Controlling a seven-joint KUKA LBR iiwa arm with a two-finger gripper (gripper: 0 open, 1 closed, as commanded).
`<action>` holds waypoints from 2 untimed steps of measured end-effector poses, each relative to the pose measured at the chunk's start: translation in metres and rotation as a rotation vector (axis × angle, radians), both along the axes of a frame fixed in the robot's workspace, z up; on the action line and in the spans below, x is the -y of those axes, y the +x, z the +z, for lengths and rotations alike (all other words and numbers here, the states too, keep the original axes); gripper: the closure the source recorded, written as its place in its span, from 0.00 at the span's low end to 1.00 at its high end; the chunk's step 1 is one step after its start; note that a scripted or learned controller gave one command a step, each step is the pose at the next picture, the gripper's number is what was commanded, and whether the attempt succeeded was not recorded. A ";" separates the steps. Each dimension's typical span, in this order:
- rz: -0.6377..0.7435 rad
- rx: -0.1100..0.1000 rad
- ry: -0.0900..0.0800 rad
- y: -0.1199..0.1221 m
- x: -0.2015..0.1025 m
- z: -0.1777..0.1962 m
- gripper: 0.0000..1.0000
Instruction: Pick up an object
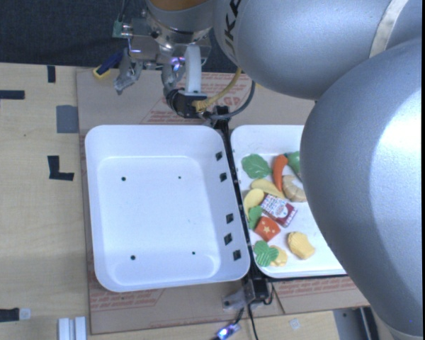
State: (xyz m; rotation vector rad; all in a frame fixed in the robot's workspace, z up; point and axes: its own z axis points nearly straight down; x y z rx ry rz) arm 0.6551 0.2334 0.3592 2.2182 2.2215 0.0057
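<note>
The right bin (319,264) holds several toy foods in a cluster: a green leaf (255,165), an orange carrot (279,172), a yellow banana (265,188), a red-and-white packet (278,209), a red box with a star (267,228), a yellow-orange lump (300,244) and a green ridged piece (266,253). My gripper (159,76) hangs beyond the far rim of the left bin (99,190), over the brown board, well away from the toys. Nothing shows under it. The grey arm (354,119) covers the right part of the right bin.
Both bins meet along a black clipped divider (230,190). A cable loop (198,105) dangles below the wrist near the bins' far corner. The bins sit on a brown cardboard sheet (85,105), with wooden bench with black marks (28,190) to the left.
</note>
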 end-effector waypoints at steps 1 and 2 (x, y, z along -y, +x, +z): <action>0.002 0.002 0.001 0.013 -0.001 0.074 1.00; 0.002 0.007 0.003 0.012 -0.001 0.183 1.00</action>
